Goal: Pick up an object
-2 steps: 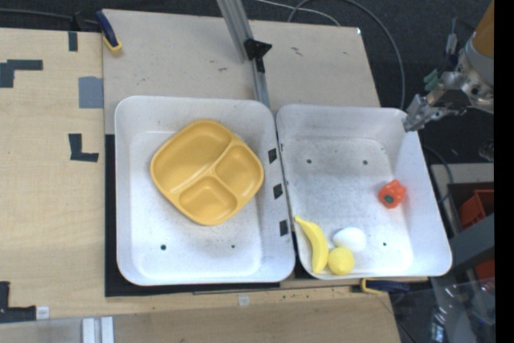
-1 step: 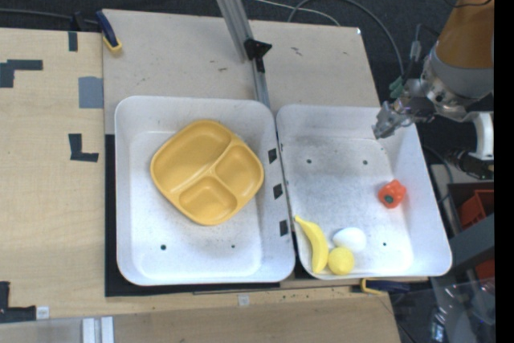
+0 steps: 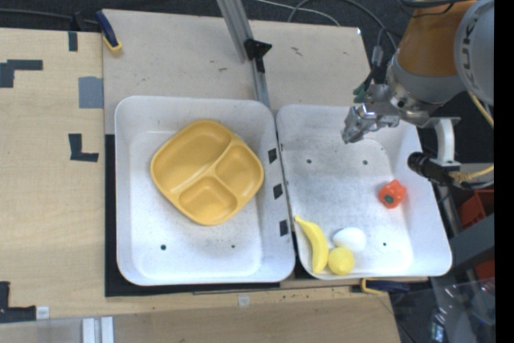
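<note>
The arm (image 3: 438, 36) is seen reaching in from the right, orange band uppermost and grey wrist angled down to the left. The gripper (image 3: 355, 128) is pointed downward, low at the upper part of the view's right half. Nothing is seen between its tips.

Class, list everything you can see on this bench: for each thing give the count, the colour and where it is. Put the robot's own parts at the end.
bins: two, white, side by side on the bench
divided plate: one, yellow, in the left bin, near its middle
banana: one, yellow, near front edge of the right bin
egg-shaped object: one, white, right of the banana
round fruit: one, yellow, beside the banana's lower end, just below the egg-shaped object
small orange-red object: one, by the right bin's right wall
metal pole: one, grey, slanting over the bench behind the bins
arm: one, grey and orange, reaching in from the right
gripper: one, dark, over the right bin's rear part
</note>
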Available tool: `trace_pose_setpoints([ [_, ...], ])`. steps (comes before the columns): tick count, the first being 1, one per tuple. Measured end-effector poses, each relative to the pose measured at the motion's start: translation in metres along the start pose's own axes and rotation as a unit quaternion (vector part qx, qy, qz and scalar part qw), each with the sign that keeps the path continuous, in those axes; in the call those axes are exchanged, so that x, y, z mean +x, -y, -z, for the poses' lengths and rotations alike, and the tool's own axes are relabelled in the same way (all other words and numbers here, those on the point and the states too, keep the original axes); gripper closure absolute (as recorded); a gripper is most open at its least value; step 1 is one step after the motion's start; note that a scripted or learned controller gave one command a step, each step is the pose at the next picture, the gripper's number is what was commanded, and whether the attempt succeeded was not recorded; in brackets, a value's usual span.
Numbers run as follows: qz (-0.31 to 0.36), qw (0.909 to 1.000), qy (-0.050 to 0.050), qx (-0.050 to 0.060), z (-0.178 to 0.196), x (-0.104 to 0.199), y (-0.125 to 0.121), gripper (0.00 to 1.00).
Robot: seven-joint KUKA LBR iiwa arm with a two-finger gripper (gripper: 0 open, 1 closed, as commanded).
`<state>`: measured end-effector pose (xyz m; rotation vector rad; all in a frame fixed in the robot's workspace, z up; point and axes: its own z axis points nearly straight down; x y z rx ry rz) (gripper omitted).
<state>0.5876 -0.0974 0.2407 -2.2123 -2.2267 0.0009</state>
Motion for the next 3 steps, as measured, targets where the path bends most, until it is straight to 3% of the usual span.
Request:
trace_pose_setpoints([
  [3, 0.0, 1.0, 0.0, 0.001, -0.017, 0.156, 0.008, 1.0],
])
